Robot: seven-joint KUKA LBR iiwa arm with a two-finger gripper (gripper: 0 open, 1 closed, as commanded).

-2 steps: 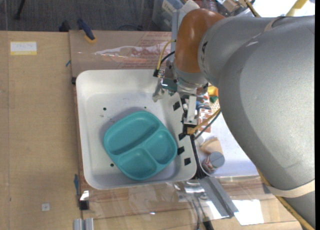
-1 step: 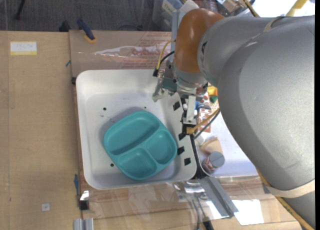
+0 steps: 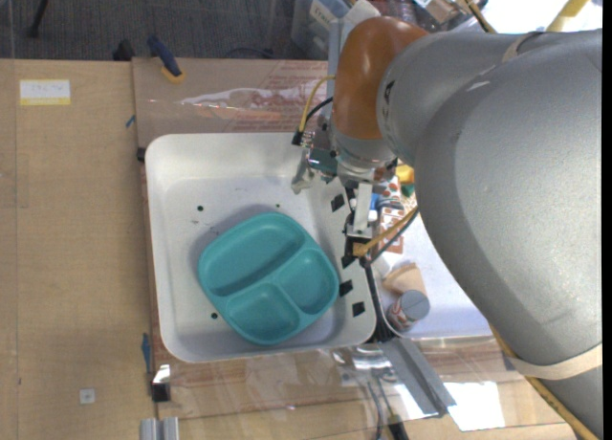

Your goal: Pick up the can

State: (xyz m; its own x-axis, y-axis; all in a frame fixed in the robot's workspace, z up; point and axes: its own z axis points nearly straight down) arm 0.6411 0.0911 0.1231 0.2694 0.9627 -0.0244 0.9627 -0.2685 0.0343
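- The big grey arm (image 3: 497,189) covers most of the right side of the frame, so most of the right bin (image 3: 449,319) is hidden under it.
- Just a small bit of that bin peeks out, low and right of the middle.
- In that bit sits a small round thing with a dull grey top and tan sides (image 3: 409,304). It may be the can, but it is too small and blurry to be sure.
- Above it are some bright bits, yellow and red (image 3: 402,180), half hidden by the arm. It is hard to tell what they are.
- The claw (image 3: 356,209) hangs near the middle of the frame, over the edge between the two bins. It is dark and mixed up with wires, so I cannot tell how it is set.
- The arm is smooth and rounded, with a shiny orange band (image 3: 368,75) near the top middle. It bends downward toward the bins.
- The left bin (image 3: 191,165) is white, shallow and smooth, with rounded corners.
- In it lies a teal plate (image 3: 268,278) with three sections. It looks like plastic and sits tilted.
- The tabletop (image 3: 67,237) is flat, pale brown wood.
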